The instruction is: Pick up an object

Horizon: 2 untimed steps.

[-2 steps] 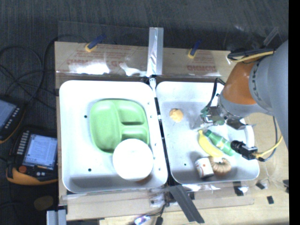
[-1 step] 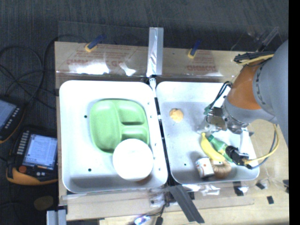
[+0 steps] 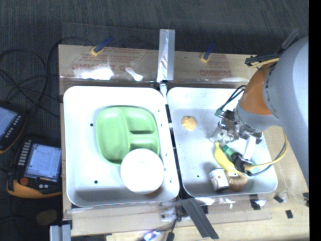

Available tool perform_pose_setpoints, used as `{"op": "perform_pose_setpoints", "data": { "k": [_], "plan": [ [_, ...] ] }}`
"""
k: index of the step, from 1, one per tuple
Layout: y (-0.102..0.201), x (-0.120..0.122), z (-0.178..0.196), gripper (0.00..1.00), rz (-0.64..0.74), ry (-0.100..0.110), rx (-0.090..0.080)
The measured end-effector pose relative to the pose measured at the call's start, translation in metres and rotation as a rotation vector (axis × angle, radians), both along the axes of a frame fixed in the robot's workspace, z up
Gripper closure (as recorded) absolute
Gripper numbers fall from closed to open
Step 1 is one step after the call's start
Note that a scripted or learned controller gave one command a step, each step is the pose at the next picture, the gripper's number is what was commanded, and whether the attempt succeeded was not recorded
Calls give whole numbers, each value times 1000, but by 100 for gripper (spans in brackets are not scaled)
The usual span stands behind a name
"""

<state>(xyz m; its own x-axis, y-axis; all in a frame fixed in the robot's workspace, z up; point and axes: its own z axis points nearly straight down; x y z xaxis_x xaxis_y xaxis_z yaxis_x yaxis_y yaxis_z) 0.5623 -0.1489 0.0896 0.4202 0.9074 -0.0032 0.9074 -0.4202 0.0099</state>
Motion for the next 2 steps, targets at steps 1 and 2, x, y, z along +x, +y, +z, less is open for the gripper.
{"op": "perform_pose_setpoints", "data": {
  "k": [1, 2],
  "plan": [
    [-11, -9, 1, 100, 146, -9, 2],
    [-11, -11, -1, 0, 146, -5, 2]
  ]
}}
